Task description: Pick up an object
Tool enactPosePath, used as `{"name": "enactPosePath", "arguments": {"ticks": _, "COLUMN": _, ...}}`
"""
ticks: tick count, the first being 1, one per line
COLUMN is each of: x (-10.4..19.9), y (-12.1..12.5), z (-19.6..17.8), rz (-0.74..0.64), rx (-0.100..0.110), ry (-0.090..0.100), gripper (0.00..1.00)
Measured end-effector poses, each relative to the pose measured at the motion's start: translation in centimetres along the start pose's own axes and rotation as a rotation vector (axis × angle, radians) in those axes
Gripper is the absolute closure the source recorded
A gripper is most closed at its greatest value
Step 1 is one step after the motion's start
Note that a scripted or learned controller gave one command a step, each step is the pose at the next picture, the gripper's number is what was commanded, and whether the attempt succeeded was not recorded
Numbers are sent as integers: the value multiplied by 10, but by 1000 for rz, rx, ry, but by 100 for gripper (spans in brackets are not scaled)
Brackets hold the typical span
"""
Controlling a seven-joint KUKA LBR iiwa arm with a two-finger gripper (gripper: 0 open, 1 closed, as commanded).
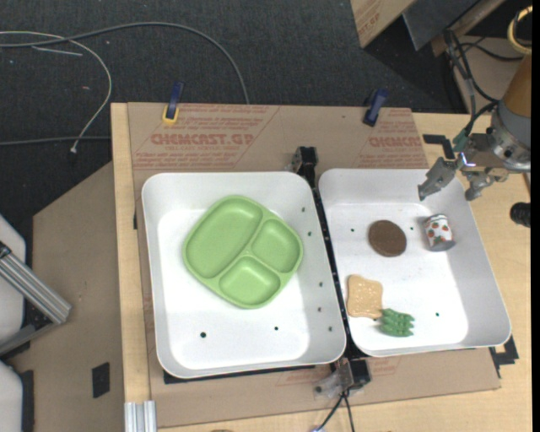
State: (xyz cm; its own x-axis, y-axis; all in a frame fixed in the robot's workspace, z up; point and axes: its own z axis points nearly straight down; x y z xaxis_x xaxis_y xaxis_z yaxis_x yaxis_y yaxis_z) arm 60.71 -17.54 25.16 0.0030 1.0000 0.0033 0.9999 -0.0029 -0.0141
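Gripper (455,179), fingers spread and empty, hangs over the right bin's (472,325) far edge; I would centre it above the spotted cup (437,232) before descending.

You look down on a dark carpeted floor (253,51) across the top; thin grey cables (93,51) loop over it at the upper left; a brown cardboard sheet (270,139) with red print covers the bench, held at its far edge by two blue clamps (174,99); a cardboard box (375,17) sits at the top right; a metal rail (29,283) slants in at the left.
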Motion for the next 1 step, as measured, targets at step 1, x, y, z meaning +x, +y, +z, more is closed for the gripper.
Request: {"name": "enactPosePath", "arguments": {"ticks": 1, "x": 1, "y": 2, "z": -8, "rz": -3, "rx": -13, "ry": -3, "gripper": 0}}
